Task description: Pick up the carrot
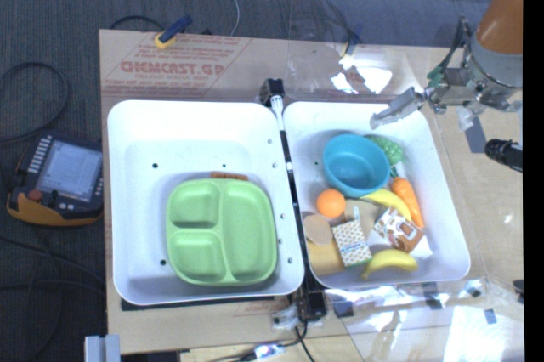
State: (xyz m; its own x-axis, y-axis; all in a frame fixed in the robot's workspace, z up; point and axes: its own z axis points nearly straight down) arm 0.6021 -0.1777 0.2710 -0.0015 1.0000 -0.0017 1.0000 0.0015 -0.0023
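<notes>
The carrot [407, 199] is a short orange piece in the right bin [442, 182], close to the bin's right wall. It lies just right of the blue bowl [355, 163] and above a small printed carton [398, 230]. My gripper [393, 109] hangs over the far right corner of this bin, up and slightly left of the carrot and well apart from it. Nothing shows in the gripper.
Around the carrot lie an orange [331, 203], two bananas [389, 262], a second carton [351, 243], a tan round piece [318, 228] and a green item [392, 149] behind the bowl. The left bin [136, 148] holds a green divided plate [223, 231].
</notes>
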